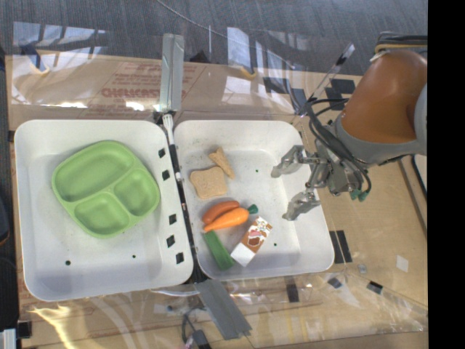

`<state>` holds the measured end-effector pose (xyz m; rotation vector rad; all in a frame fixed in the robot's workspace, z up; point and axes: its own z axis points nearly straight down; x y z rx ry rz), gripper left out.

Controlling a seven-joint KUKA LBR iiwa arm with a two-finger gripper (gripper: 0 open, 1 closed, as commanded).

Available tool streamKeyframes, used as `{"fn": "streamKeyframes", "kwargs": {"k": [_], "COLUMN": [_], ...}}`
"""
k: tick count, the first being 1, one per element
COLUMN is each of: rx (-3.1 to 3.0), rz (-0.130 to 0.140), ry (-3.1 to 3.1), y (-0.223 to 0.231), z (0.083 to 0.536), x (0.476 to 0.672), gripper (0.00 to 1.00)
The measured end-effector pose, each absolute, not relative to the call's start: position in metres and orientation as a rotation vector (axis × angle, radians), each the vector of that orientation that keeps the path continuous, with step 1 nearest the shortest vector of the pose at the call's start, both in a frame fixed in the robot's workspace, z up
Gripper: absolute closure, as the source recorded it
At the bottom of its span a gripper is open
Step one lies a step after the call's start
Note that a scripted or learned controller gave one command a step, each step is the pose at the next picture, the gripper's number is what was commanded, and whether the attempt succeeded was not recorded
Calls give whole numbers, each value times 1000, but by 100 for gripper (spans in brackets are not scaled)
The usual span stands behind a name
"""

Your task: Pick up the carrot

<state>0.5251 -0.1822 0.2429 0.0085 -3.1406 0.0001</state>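
Nearest the bottom edge of my right bin point(312, 249) lie one green stick point(217, 250) and one small red-and-white carton point(251, 241), and just above them, touching or nearly so, is the carrot point(227, 217), a single orange piece lying almost level with its green stem end pointing toward me on the right. My tool point(294, 187) hangs over the right side of this same bin, its two fingers spread wide with nothing between them, well apart from the carrot. To do this step well, I judge I should travel left across the bin, turn the wrist so the fingers straddle the carrot's narrow width rather than its length, and come down on its middle, keeping clear of the carton and the green stick that crowd its lower side; a fingertip landing on either could nudge the carrot away or pinch the wrong thing. Farther up sit one slice of toast point(209, 183) and one small tan cracker-like piece point(220, 161). Across the divider, the left bin point(36, 267) holds one green plate point(106, 187) with three compartments. That makes two bins on the desk point(385, 267).
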Motion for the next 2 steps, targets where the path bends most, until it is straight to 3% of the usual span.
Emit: {"fn": "streamKeyframes", "kwargs": {"k": [1, 2], "rx": [316, 931], "rz": [-5, 2], "ry": [-3121, -3007], "y": [-134, -116], "z": [146, 110], "x": [541, 547], "gripper": [0, 0]}}
